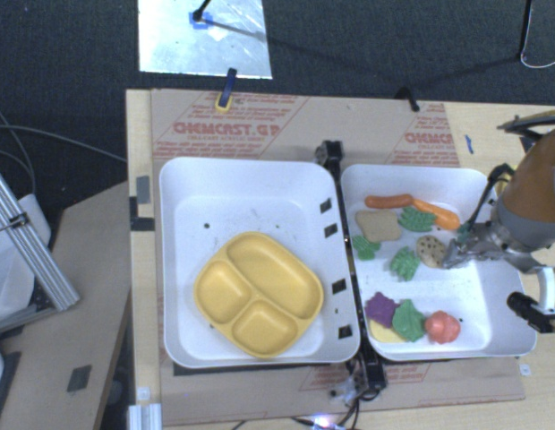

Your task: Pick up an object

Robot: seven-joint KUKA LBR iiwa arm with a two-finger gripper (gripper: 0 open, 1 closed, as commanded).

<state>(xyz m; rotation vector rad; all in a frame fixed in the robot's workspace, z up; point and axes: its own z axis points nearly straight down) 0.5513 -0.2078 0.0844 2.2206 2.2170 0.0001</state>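
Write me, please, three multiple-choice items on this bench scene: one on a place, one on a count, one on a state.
1. Where does the yellow tray lie?
A. In the left bin
B. In the right bin
C. On the cardboard behind the bins

2. How many compartments does the yellow tray have?
A. One
B. Three
C. Six

3. How does the sausage lie?
A. Lifted above the bin
B. Flat on the floor of the right bin, near its far wall
C. Inside the yellow tray

Answers:
1. A: the tray rests on the floor of the left bin, while the toy foods are in the right bin.
2. B: two ridges split it into three hollows.
3. B: it rests beside the carrot at the far wall, apart from the pincer, which is low by the cookie.
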